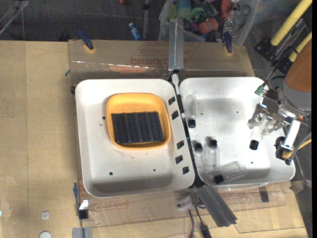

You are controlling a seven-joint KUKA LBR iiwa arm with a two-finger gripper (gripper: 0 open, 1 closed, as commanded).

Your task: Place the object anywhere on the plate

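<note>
Camera view, from the left: we see bare wooden surface (pixel 34 108), then two white bins side by side. The left bin (pixel 89 133) holds one yellow plate (pixel 136 99), and one dark ribbed slab (pixel 137 127) lies flat on the middle of it, inside the rim. A row of small black tabs (pixel 179 144) runs down the wall where the bins meet.

The right bin (pixel 233 90) holds clear pieces (pixel 230 171) with small black caps (pixel 212 144). We count about five caps, scattered over the left and lower part, but the clear bodies are too faint to count.

At this bin's right edge hangs the tool (pixel 270 123) on the one grey arm (pixel 299 78), above the bin wall and well apart from the plate. We cannot tell whether it is open or closed, and we see nothing in it.

Behind the bins, two blue clamps (pixel 88 44) pin a clear sheet.
</note>
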